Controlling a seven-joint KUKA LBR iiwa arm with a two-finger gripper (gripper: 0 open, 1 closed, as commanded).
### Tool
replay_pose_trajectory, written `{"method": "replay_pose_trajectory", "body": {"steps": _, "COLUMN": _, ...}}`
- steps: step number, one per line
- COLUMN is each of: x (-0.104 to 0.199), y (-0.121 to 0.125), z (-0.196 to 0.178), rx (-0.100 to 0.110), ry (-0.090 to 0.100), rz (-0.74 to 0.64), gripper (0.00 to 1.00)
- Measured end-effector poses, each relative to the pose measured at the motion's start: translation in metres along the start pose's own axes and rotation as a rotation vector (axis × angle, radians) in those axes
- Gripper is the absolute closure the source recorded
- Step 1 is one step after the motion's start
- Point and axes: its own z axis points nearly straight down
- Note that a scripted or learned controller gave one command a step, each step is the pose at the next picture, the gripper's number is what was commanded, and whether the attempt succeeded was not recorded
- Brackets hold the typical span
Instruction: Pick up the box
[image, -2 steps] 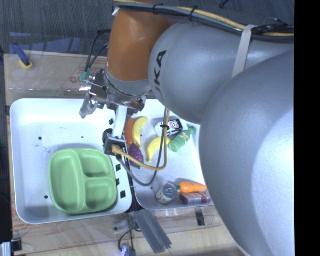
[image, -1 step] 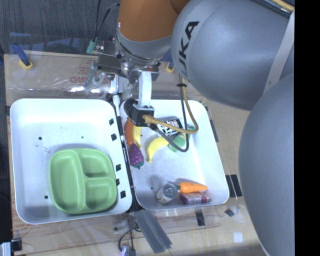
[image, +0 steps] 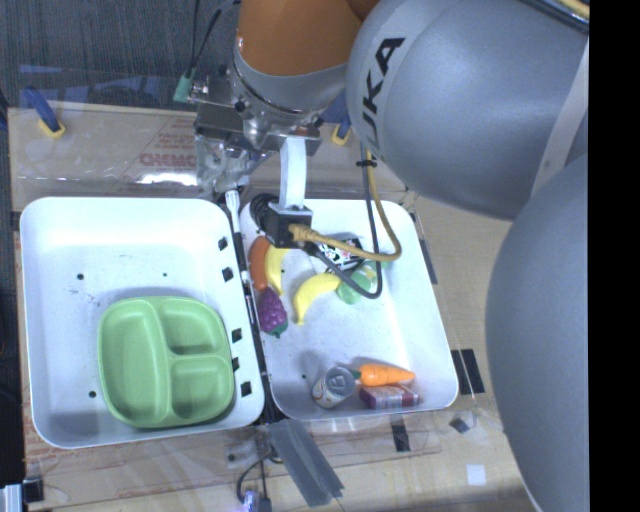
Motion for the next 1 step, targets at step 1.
{"method": "replay_pose_trajectory", "body": {"steps": 1, "x": 0.0002, "y": -0.0001, "z": 0.0001, "rx": 0.000, "ry": 0.000, "rz": -0.001, "gripper": 0.00}}
